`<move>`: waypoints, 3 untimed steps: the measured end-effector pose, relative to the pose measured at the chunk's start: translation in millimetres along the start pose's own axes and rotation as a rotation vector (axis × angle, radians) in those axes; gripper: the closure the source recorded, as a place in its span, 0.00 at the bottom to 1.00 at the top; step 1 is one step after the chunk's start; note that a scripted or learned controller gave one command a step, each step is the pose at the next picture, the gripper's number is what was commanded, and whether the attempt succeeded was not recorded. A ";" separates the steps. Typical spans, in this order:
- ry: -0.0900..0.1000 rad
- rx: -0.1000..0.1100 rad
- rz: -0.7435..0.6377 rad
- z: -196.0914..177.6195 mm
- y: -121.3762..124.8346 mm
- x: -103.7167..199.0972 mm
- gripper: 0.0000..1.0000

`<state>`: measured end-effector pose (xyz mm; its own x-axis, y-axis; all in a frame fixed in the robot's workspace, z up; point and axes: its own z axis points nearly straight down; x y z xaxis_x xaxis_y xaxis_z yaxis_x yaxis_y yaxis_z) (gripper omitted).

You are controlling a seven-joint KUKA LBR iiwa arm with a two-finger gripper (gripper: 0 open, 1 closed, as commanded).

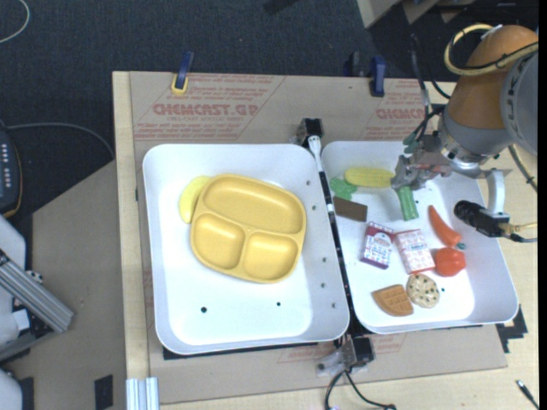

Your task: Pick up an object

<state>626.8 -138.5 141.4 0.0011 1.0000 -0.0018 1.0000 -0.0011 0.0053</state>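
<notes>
From the camera view, my fingers [408, 176] hang low over the far part of the right bin [496, 301], right at the top end of a green stick-shaped toy [405, 202]; I cannot tell how far apart they stand or whether they grip it. A yellow corn cob [368, 177] lies just beside them toward the bin's far left corner. Nearer the front edge lie two small cartons [395, 247], a cookie [422, 290], a toast slice [392, 300], a tomato [450, 261] and a carrot [442, 225]. The left bin [171, 314] carries a yellow divided plate [247, 226].
</notes>
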 end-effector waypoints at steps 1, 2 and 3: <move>0.000 -0.003 -0.003 -62.9 3.2 6.2 1.00; 0.000 0.000 -0.003 -85.5 4.5 6.2 1.00; 0.004 0.009 -0.004 -79.9 -22.1 40.7 1.00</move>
<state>604.2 -97.6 221.2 -0.0030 1.0000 0.0021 1.0000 0.0030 -0.0036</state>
